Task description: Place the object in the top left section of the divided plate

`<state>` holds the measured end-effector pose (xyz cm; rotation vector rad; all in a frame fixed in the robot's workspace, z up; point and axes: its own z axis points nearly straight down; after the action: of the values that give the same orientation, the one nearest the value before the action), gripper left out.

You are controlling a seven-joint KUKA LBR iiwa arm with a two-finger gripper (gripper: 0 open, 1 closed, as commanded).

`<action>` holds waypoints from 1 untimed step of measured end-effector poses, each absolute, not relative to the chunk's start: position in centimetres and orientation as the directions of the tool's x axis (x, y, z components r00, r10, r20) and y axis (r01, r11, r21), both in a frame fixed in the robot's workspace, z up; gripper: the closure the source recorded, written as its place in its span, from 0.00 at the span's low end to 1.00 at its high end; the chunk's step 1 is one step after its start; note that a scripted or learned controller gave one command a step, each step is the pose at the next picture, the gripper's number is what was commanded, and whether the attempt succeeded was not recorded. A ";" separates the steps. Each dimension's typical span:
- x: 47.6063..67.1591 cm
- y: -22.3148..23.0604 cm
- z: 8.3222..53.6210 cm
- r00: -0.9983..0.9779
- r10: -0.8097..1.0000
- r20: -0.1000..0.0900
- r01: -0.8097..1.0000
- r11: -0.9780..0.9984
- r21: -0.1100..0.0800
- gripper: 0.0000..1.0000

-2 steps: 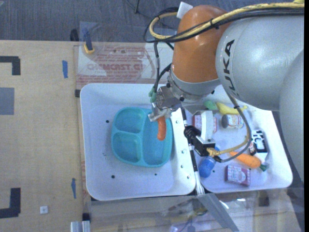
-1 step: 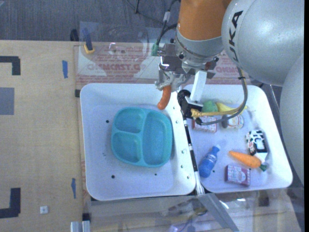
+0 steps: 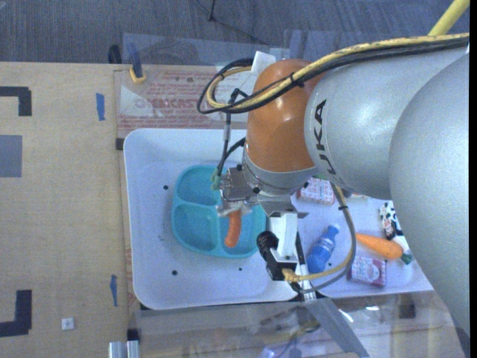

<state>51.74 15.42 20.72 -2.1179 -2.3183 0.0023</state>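
Orange sausage (image 3: 232,231) hung over the blue plate (image 3: 192,226), pinched at its upper end by the pincer (image 3: 231,210), inside the left bin (image 3: 145,200).

**Grey KUKA arm with an orange band**

From where I'm standing, the bulky silver-grey metal arm (image 3: 387,125) is gleaming under the lights, with black "KUKA" lettering (image 3: 321,136) running along its side. A glossy, rounded orange band (image 3: 277,118) is wrapping the section above the wrist. A yellow-and-black cable bundle (image 3: 373,48) is trailing along the top of the arm and looping beside the band. A small white-and-black block (image 3: 282,246) is hanging below the wrist, a thin yellowish cable (image 3: 332,271) curling away from it.
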 end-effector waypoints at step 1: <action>52.4 9.8 11.2 0.021 1.000 0.001 1.000 -0.021 0.000 1.00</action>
<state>52.36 9.77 11.15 -2.2437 -2.1979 -0.0006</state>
